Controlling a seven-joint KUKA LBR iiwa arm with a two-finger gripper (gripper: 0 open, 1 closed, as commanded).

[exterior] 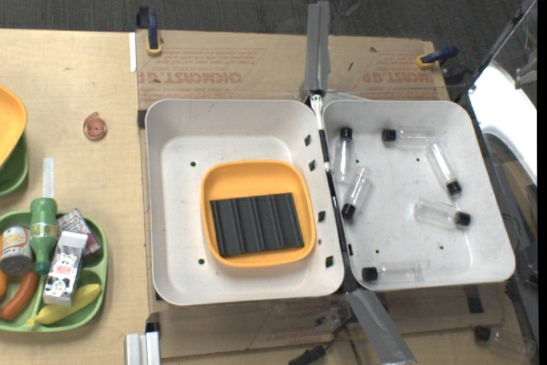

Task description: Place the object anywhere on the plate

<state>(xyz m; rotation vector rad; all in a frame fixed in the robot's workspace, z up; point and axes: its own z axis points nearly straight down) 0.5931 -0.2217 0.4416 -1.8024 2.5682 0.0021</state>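
Left bin (171, 269): white, shallow, holding one orange plate (256, 175) near its middle; a dark ribbed insert (256, 224) lies on the plate. Right bin (487, 261): white, shallow, containing six clear vials (444, 167) with black caps, scattered and lying flat, well apart from the plate. Gripper: state cannot be told. Progress, as judged: no vial rests on the plate; picking one and carrying it across the divider both remain to do.

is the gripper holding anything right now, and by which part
It cannot be told. The dark ridged block lies on the orange plate in the left bin; the capped vials lie loose.
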